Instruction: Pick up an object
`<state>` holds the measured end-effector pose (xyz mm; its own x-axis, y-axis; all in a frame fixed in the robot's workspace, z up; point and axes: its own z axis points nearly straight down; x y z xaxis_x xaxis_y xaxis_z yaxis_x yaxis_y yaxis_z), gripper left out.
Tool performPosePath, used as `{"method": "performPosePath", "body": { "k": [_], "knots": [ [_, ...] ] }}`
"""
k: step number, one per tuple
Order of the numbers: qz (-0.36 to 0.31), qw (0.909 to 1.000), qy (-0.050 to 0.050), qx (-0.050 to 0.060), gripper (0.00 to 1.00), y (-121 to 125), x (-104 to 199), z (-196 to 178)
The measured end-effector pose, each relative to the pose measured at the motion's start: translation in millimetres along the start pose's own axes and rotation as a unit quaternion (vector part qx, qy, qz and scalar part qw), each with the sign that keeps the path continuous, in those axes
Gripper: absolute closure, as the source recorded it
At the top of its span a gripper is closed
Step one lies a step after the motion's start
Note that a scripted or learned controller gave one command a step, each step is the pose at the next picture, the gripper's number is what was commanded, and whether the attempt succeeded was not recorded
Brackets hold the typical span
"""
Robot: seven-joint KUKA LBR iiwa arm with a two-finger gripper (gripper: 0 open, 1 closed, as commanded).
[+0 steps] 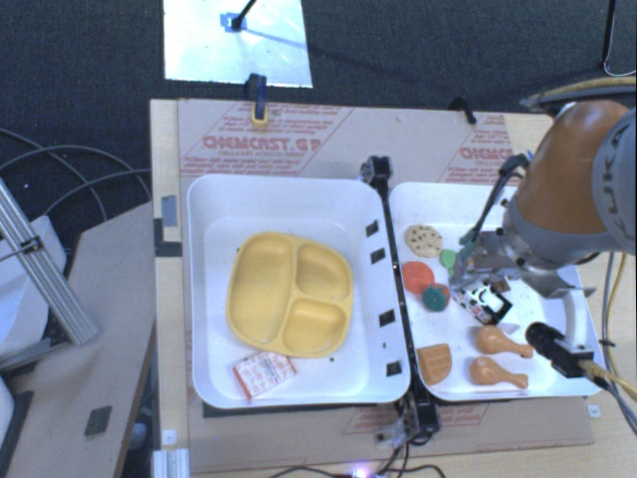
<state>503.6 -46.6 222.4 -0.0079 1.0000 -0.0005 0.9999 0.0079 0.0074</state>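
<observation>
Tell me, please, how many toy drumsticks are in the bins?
2: one drumstick and a second drumstick just nearer the camera, both in the right bin. The arm may hide others.

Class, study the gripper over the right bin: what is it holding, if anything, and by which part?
It cannot be told. The gripper sits low among the toys in the right bin, but its tips are too cluttered to read.

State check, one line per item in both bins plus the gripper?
yellow divided plate: upright, in left bin, compartments bare
red-and-white packet: flat, beside plate
cookie: flat, right bin
red piece: loose
teal ball: loose
waffle piece: flat
two drumsticks: lying side by side
gripper: low over right bin
</observation>
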Motion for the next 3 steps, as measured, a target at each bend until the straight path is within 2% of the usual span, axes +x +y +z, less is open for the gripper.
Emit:
{"method": "performPosePath", "body": {
  "k": [1,2,3],
  "knots": [
    [-0.001,1.0,0.0,0.0,1.0,0.4,-1.8,-7.6],
    [0.004,1.0,0.0,0.004,1.0,-17.7,-14.5,39.9],
    [0.005,1.0,0.0,0.005,1.0,-18.9,-52.5,128.1]
  ]
}}
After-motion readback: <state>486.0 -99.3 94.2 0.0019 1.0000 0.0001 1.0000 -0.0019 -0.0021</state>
